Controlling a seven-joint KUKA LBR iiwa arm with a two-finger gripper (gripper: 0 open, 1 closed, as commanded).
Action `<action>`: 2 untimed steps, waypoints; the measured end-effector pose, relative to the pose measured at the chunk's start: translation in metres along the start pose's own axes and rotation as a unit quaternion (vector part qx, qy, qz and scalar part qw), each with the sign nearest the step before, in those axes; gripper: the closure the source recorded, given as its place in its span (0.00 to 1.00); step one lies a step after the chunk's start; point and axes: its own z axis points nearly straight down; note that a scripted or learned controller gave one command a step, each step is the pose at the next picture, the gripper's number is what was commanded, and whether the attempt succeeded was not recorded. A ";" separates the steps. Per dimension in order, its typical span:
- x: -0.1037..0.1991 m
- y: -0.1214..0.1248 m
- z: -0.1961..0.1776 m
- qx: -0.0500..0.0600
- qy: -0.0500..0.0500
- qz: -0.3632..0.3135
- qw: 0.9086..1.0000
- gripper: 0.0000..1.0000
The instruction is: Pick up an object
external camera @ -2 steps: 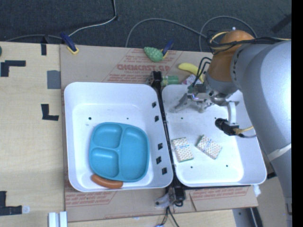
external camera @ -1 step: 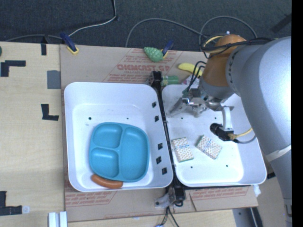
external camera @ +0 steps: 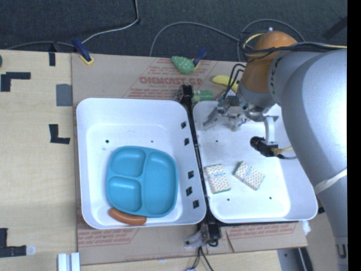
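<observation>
A: Where's the gripper (external camera: 227, 117) rn?
B: Over the right bin (external camera: 282, 208), far end, near the shared wall (external camera: 194, 151). Bare floor under it, no object there. Open or closed? Can't tell, the arm (external camera: 316, 95) and wrist crowd it.
A: Targets?
B: Closest are 2 flat packets in the same bin, toward the near end. Inner packet (external camera: 217, 178) is just beside the shared wall, outer packet (external camera: 249, 175) near it but apart. Left bin (external camera: 96, 123) has a plate (external camera: 141, 180) w/ a sausage (external camera: 127, 217) at its near rim.
A: Which one, imo?
B: Outer packet. It has more room around it; at the inner one the gripper could foul the wall. It lies flat, so centre over it, go straight down, close across the short side, lift slow. Thin and prob. slippery, so it may slide out.
A: Anything unclear?
B: Packet thickness and print are too small to read. The arm hides part of the right bin's far rim. Whether the sausage touches the plate or lies beside it, can't say.
</observation>
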 end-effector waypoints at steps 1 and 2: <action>0.005 -0.003 0.000 0.001 -0.001 0.001 1.000 0.00; 0.007 -0.001 0.000 0.001 -0.001 0.001 1.000 0.00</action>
